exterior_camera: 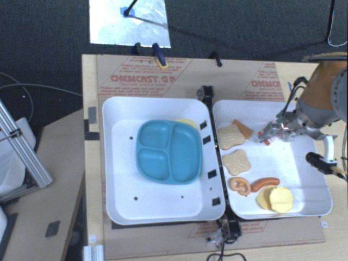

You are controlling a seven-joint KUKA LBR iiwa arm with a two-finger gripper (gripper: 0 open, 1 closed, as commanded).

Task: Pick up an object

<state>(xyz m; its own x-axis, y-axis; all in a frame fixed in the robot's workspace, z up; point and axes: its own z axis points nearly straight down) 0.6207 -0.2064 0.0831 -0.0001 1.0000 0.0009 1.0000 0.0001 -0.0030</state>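
The right bin holds toy food: two bread slices, an orange wedge, a pretzel, a red sausage and yellow pieces. My gripper hangs low over the bin's upper middle, just right of the orange wedge and the upper bread slice. Nothing is visibly held in it. The arm's grey wrist and orange band enter from the right.
A blue divided plate lies in the left bin, with a yellow item peeking out behind it. A black divider with clips separates the bins. Cables and a black part hang by the right bin's edge.
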